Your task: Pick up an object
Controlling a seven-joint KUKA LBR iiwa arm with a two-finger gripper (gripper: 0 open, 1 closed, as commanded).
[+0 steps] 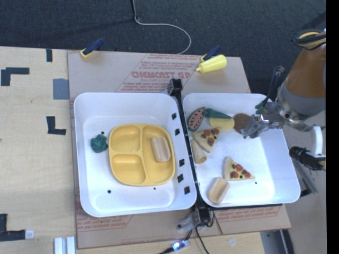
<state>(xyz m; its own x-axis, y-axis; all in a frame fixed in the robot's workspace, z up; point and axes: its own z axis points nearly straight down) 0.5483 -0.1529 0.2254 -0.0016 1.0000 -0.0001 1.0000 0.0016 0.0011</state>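
Claw position: we place the gripper (253,129) over the right bin (275,187), near its upper right area, beside a brown round piece (241,121).
Claw state: we cannot tell whether it is released or clenched; at this resolution nothing reads as held in it.
Arm: the KUKA arm (306,83) reaches in from the right, its orange band above the wrist.
Candidate objects, right bin: we count a watermelon slice (196,118), a yellow piece with a green top (220,121), a pizza slice (208,137) near the divider, a 2nd pizza slice (237,171) lower down, and a bread roll (217,189) near the front wall.
Left bin (87,142): it bears a yellow divided tray (139,160) with a bun (160,148) in 1 compartment, and a green piece (99,142) just beside the tray.
Step in hand: we judge this as the approach, with no object lifted yet.
Nearest target: we judge the brown round piece, touching or just beside the claw, as the likely pick.
Next move: it calls for centring over 1 item, descending, closing, then lifting clear of its neighbours.
Risk: the crowded cluster near the divider invites a missed grasp.
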